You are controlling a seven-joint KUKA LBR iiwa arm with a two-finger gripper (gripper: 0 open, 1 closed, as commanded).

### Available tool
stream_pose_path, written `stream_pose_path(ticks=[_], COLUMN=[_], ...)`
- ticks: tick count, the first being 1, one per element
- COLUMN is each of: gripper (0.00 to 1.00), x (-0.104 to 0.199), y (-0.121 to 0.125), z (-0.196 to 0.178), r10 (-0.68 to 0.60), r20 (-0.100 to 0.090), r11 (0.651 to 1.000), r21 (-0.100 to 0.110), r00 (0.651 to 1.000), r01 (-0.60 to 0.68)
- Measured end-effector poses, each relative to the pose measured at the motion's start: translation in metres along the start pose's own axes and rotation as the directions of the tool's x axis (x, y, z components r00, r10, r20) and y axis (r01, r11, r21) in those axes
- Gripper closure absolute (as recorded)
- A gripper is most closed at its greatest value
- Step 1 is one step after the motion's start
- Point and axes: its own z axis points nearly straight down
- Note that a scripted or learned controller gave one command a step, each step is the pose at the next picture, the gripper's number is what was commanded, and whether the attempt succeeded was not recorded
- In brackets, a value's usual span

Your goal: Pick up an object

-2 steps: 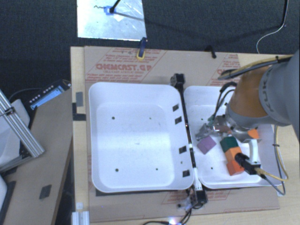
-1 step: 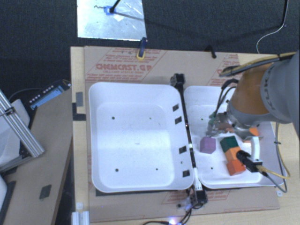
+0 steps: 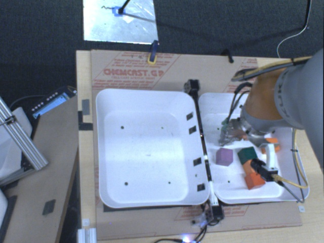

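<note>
Jaws (image 3: pixel 226 135) hang low in the right bin (image 3: pixel 212 110), near its left wall; whether they are wide or narrow cannot be told. Just beside them lie a purple block (image 3: pixel 224 157), a green block (image 3: pixel 247 154) and an orange block (image 3: pixel 253 180).

Both bins (image 3: pixel 147 105) look like smooth, slightly glossy white plastic. The board (image 3: pixel 136 70) beneath looks like matt brown cardboard with red print. The purple block (image 3: pixel 224 157) looks matt. A sheet (image 3: pixel 120 14) above shines like metal foil.
</note>
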Motion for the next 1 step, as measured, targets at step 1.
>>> stream_pose_path(ticks=[1], gripper=[1.0], x=[-0.005], y=[0.0776], z=[-0.0105], r10=[-0.002], r20=[0.002], r11=[1.0], r21=[-0.009], r00=[1.0], r01=[0.002])
